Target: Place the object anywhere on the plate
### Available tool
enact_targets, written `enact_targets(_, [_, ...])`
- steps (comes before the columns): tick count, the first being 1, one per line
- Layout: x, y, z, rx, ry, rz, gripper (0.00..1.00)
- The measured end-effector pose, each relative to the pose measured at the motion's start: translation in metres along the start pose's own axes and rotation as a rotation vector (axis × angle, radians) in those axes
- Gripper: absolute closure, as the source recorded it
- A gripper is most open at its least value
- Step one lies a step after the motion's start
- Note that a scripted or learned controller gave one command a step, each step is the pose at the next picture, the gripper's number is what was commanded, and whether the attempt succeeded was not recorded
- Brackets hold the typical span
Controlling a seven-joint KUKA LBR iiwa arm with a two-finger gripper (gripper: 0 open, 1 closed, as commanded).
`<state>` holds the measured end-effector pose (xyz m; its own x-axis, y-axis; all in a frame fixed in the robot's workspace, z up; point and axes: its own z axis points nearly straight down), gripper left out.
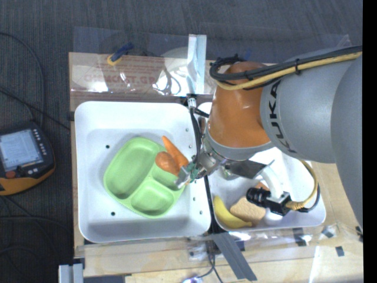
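We see the carrot [171, 155] at frame centre, lying across the right rim of the green plate [132, 173] in the left bin [88, 158]. Our gripper [189, 174] sits at its lower end; its grip we cannot tell. Placement looks nearly done, release unconfirmed.

Green plate [138, 175]: smooth matt plastic. White bins [94, 217]: glossy plastic. Carrot [171, 155]: smooth, plastic-looking. Arm [306, 108]: satin grey casing, glossy orange band. Floor [35, 34]: rough carpet.

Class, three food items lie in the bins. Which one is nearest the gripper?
The carrot, resting on the green plate's rim in the left bin beside the gripper. The banana and bread lie in the right bin.
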<state>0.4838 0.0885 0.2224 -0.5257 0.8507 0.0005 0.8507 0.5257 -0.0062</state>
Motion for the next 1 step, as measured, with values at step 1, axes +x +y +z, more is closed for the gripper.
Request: enact_targets(1, [-0.0002, -0.0004, 0.0008, 0.002, 0.0, 0.001, 0.0])
